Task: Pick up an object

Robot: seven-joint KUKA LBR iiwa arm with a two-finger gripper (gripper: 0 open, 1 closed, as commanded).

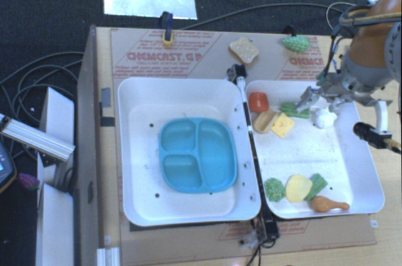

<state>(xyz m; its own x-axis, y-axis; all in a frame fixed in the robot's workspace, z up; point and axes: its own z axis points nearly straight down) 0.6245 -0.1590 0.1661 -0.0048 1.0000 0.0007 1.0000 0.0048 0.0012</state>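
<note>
We see the arm [370, 44] reaching in from the right over the far end of the right bin [358, 164], with the gripper [319, 101] low above a cluster of toy food. We cannot tell its state, since the wrist hides the tip.

Just under it lie a green piece [293, 110] and a white piece [324, 119], either of which looks like the likely target. To their left sit a yellow cheese wedge [282, 126], a tan piece [264, 121] touching it, and a red piece [258, 102] close to the bin's wall.

We judge these to be light, hard plastic, smooth and prone to slip or skid away, so a hold across the narrow middle of the green piece seems safest. Its neighbours crowd close, and the white piece could get nudged.

At the near end lie a green floret [274, 188], a yellow lemon-like piece [299, 188], another green bit [317, 185] and an orange drumstick [328, 204], well apart from the gripper. The left bin [144, 107] holds a blue divided plate [198, 155]. A bread slice [244, 50] and a green lump [296, 43] lie outside on the cardboard [188, 54].
</note>
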